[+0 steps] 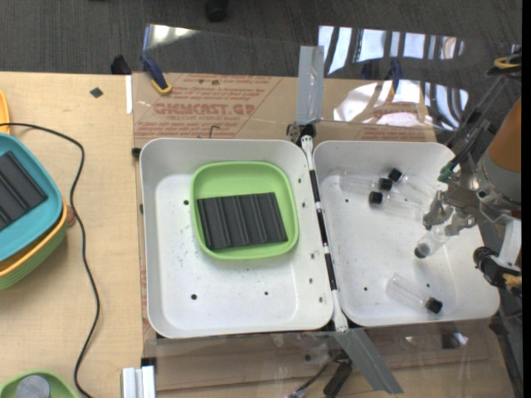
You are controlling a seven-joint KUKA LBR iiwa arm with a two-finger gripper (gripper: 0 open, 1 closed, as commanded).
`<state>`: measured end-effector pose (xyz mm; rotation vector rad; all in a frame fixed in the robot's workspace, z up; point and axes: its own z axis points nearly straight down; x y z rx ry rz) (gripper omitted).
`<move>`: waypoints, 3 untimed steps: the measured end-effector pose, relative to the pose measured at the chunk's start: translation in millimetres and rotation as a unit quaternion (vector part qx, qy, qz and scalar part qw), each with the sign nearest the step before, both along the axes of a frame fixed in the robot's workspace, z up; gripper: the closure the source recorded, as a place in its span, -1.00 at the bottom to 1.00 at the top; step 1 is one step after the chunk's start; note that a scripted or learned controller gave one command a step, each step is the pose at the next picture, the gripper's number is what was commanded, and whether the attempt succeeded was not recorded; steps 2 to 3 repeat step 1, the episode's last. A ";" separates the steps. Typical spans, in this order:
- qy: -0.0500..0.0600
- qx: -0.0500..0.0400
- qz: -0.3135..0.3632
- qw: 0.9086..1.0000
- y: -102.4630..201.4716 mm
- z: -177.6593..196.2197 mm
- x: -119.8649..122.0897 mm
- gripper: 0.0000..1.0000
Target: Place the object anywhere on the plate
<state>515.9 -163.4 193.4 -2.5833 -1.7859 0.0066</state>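
Note:
A green square plate (pixel 205 182) lies in the left bin (pixel 170 288), and a black ridged mat (pixel 241 220) covers its middle. Several clear plastic tubes with black caps lie in the right bin (pixel 365 293). Two of them (pixel 390 186) rest near the back and one (pixel 412 293) near the front. My gripper (pixel 442 220) hangs over the right side of the right bin. A further clear tube (pixel 423 246) sits right below and left of it. Whether that tube is gripped or lying on the bin floor is unclear.
A cardboard sheet (pixel 211 102) and clear plastic film lie behind the bins. On the wooden bench at the far left stand stacked teal and yellow trays (pixel 29 201), with a black cable (pixel 83 247) running past them. The bins meet at a raised central divider (pixel 319 222).

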 end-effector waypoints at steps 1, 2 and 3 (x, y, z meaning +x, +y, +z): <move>0.000 0.000 0.000 1.000 0.0 0.1 0.0 -1.00; 0.000 0.000 0.000 1.000 0.0 0.1 0.0 -1.00; 0.000 0.000 0.000 1.000 0.0 0.1 0.0 -1.00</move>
